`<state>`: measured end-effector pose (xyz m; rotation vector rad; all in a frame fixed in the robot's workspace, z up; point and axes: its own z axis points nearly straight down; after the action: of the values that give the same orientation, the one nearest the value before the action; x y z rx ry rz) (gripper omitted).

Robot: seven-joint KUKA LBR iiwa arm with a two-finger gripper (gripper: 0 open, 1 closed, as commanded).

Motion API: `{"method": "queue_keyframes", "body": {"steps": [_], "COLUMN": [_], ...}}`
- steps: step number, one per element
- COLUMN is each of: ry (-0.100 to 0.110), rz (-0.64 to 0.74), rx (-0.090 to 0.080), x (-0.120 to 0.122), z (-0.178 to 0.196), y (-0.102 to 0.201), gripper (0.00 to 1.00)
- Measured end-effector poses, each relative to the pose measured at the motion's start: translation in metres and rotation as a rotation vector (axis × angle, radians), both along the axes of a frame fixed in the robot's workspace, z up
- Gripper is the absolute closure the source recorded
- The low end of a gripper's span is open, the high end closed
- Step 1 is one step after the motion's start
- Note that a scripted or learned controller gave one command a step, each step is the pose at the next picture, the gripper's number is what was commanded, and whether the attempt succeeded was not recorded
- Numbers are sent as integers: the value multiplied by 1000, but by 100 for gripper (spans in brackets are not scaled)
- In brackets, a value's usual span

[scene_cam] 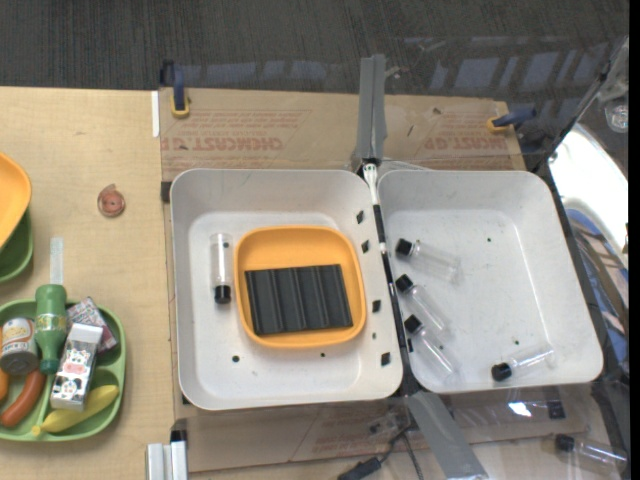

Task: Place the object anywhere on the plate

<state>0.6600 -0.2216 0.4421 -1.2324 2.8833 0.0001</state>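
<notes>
Four capped vials (425,259) lay in the right bin (520,208), a fifth (220,266) beside the orange plate (292,240). Judged best: grasp one across its body, release low over the plate.

arm pose: honestly can't tell | far right edge, up near the top: dark slanted bar (592,103) plus a pale round bit (622,118), maybe robot hardware, way too cropped to call | wrist angle: can't tell either
</notes>
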Motion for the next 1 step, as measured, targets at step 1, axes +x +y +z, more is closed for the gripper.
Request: {"method": "queue_keyframes", "body": {"steps": [1], "ry": [0], "rz": [204], "rx": [-1], "x": [0], "z": [0], "y": [0], "gripper": [100]}}
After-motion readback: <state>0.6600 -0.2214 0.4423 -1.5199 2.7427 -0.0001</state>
